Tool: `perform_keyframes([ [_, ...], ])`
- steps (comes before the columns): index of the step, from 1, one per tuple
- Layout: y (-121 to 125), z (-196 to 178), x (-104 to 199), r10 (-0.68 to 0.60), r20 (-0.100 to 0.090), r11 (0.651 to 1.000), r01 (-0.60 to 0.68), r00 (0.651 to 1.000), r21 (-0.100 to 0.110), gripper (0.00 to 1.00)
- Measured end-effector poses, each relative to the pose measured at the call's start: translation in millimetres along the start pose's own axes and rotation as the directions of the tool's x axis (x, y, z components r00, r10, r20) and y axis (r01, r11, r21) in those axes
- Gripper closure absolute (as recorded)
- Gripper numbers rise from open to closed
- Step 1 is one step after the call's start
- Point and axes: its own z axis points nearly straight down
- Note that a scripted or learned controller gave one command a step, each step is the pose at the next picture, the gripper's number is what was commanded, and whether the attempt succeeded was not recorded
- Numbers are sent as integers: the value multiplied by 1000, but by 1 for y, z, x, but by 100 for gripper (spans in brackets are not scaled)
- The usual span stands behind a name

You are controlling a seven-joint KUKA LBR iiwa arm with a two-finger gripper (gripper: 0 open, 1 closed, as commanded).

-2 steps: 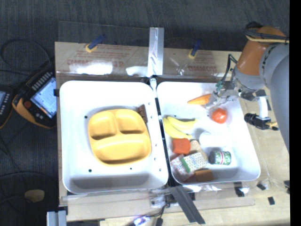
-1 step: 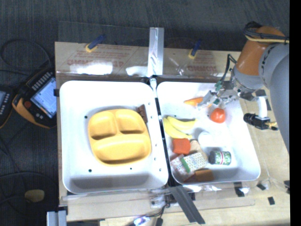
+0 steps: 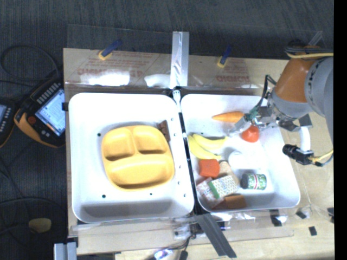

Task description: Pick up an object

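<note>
Right bin holds the clutter; left bin carries only a yellow divided tray.

Gripper sits low over the far half of the right bin, toward its right wall, arm entering from the right edge. Whether it is clenched or released: cannot tell, the tip is too small and blurred against the white floor.

Candidate object: carrot, lying flat near the far wall of the right bin, pointed end toward the divider between the bins, thick end toward the gripper. It appears to touch or nearly touch the gripper tip; contact not resolvable. A small red tomato lies just beside the gripper, on the near side of it.

Handling, judged: carrot looks like a toy, probably light, stiff, smooth and tapered, so likely to slip out toward the thin end. Best taken across the thick part, jaws square to its long axis. Tomato is round and would tend to roll or squirt out.

Others, well apart toward the near wall: banana by the divider, orange block, green can on its side, boxed items in the near corner
</note>
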Motion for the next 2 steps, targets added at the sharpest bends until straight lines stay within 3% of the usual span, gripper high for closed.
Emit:
perform_keyframes([
  [1,-1,-8,-3,4,5,1000,-4,1000,1,100],
  [2,17,-106,81,-38,3,999,38,999,17,100],
])
